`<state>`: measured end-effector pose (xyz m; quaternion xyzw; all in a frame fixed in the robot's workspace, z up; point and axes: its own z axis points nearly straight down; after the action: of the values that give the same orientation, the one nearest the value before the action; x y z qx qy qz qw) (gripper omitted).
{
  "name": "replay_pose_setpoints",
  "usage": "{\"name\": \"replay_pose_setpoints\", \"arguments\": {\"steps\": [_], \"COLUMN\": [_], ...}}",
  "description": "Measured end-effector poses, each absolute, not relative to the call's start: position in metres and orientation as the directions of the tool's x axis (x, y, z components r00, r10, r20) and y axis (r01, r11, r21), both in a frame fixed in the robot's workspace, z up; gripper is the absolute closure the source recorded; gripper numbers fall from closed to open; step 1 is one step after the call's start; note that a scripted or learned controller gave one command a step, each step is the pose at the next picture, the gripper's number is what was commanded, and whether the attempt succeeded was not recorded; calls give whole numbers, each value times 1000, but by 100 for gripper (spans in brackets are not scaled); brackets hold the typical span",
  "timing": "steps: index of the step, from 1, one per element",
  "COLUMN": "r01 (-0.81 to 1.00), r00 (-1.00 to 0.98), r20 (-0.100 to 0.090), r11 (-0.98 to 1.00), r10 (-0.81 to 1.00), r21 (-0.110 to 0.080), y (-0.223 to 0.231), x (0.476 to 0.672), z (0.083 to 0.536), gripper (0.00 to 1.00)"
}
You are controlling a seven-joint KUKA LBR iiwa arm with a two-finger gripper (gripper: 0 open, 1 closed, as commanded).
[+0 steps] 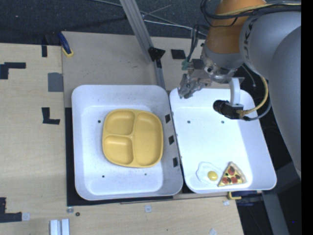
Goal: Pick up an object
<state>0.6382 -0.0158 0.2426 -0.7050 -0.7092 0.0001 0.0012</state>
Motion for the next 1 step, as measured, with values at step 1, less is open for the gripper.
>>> {"name": "replay_pose_setpoints", "arguments": {"steps": [1], "r01": [1000], "r00": [-6], "r20": [1], "r11": [6], "r10": [1000], "r21": [-4], "y": [39], "x": [629], "z": [226], "gripper": [100]}}
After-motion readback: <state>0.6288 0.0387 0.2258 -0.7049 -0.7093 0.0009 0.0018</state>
